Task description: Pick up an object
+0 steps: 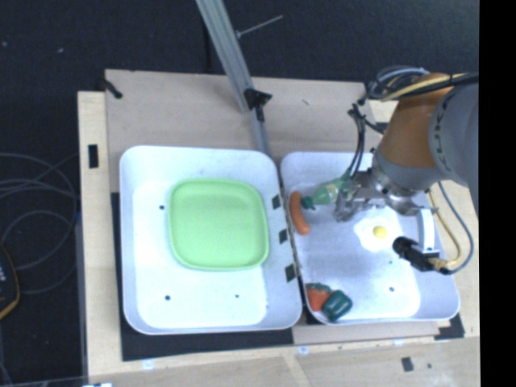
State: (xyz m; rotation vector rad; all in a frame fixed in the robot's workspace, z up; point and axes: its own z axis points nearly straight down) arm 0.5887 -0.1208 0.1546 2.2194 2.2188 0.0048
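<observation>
two white bins sit side by side on the bench. the left bin [145, 297] has a light green plate [218, 223] lying flat in it. the right bin [427, 301] has the toys. the gripper [348, 203] is low in the back part of the right bin, touching a pale green bottle [326, 193]. i cannot tell how its jaws stand. an orange hot dog [299, 213] lies by the left wall. a fried egg [376, 235] lies just right of the gripper. an orange carrot [318, 296] and a dark green block [337, 305] sit together in the front corner.
</observation>
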